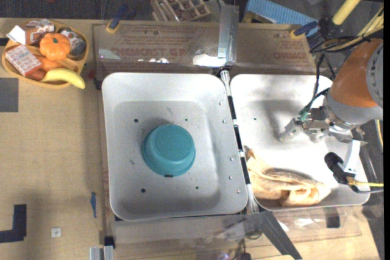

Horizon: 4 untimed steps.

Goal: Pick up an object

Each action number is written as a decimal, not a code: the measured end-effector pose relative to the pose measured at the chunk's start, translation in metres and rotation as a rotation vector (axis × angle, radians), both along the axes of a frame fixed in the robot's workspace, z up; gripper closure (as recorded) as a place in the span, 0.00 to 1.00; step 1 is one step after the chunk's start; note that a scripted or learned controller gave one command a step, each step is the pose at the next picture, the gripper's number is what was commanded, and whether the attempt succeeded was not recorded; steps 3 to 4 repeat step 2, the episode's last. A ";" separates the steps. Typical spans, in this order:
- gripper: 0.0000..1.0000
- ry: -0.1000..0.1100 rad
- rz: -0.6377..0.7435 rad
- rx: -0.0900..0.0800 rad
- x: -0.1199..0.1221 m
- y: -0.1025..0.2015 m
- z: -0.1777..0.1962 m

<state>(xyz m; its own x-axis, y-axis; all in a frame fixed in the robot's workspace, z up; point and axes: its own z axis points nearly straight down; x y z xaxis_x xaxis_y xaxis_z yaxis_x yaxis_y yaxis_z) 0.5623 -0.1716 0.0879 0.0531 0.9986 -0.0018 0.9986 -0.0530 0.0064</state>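
Note:
A teal bowl (170,150) lies upside down in the middle of the left bin (122,94). A tan, floppy, bread-like object (286,183) rests along the near edge of the right bin (256,94). My gripper (286,130) hangs over the middle of the right bin, pointing left, just above and behind the tan object and apart from it. Nothing shows between its tips. The grey arm with its orange band (356,85) comes in from the right.
A basket of toy fruit (44,55) with a banana and a pumpkin sits on the bench at the far left. A cardboard wall (164,45) runs behind both bins. A metal divider (234,131) separates the bins.

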 end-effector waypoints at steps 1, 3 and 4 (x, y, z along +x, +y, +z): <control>0.00 0.005 -0.082 0.001 0.037 0.004 0.048; 0.00 0.008 -0.062 0.003 -0.048 0.002 0.074; 0.00 0.008 -0.062 0.003 -0.048 0.002 0.074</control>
